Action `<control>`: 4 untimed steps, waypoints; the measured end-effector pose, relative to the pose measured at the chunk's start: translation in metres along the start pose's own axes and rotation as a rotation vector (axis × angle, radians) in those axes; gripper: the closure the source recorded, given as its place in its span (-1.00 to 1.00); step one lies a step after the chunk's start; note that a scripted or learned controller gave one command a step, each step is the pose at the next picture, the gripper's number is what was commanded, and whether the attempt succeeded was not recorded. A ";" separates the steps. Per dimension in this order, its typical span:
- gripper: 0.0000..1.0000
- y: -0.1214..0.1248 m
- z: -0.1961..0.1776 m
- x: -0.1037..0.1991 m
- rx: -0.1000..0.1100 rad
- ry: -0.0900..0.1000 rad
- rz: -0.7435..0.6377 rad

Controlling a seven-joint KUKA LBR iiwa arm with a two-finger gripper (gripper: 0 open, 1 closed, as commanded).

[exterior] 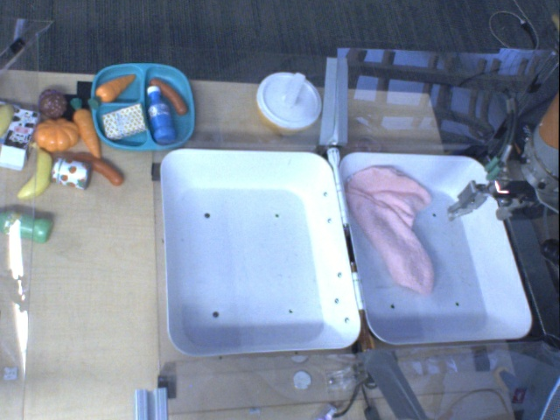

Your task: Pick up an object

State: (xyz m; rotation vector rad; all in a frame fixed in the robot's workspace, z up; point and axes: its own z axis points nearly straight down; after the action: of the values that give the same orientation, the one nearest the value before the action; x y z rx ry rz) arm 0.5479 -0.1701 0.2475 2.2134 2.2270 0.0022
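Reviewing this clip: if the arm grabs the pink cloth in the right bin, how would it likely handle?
The pink cloth lies crumpled in soft folds in the right bin, so it would likely droop and hang floppy when lifted. It looks thin, so probably light for its spread. A pinch may catch only a top fold, and pushing would likely bunch it rather than slide it. The gripper is beside it.

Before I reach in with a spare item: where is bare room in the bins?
The left bin offers bare floor wall to wall. In the right bin, the pink cloth fills the left half; free floor lies right of it and along the front wall, though the gripper hangs over the upper right.
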 end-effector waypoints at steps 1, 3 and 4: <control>-1.00 -0.004 -0.075 -0.008 -0.003 -0.001 0.019; -1.00 0.096 0.158 0.042 -0.012 -0.003 -0.156; 1.00 0.098 0.145 0.044 -0.019 -0.004 -0.159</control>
State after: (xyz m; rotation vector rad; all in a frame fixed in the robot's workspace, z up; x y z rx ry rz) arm 0.6464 -0.1258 0.1030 2.0191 2.3830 0.0185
